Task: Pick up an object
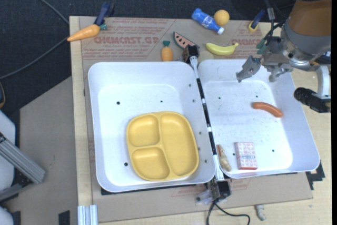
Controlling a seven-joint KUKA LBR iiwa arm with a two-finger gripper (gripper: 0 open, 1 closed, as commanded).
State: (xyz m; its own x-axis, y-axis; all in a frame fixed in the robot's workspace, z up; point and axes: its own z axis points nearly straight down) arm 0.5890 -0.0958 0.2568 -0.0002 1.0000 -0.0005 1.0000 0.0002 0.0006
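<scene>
At the near edge of the right bin (295, 166), around 6 o'clock from bin center, a small pink-and-white carton (245, 156) lies flat, with a tan wrapped snack bar (224, 158) just beside it against the divider wall. Left bin (105, 113) holds a yellow three-compartment plate (162, 145) in its near half, sitting flat.

Mid right bin, toward 3 o'clock: an orange-red sausage (267, 108) lying flat on the floor, long axis running roughly 10 to 4 o'clock. That's the nearest pickable object to me.

My end effector (261, 70) hangs over the far part of the right bin, about 12 o'clock from bin center and 11 o'clock of the sausage, well apart from it. Fingers (246, 71) spread wide, nothing between them. Can't tell how high I am above the bin floor.

Beyond the bins on the bench (131, 39), near to far: small orange carrot-like toy (167, 53), watermelon slice (182, 40), banana (221, 48) at the right bin's far rim. Further back, blue bottle (207, 20) lying on its side with an orange ball (221, 17) touching or just beside it. Far left corner, 10 o'clock: a carrot (84, 33) poking off the bench edge, a blue clip (104, 12) just behind it.
</scene>
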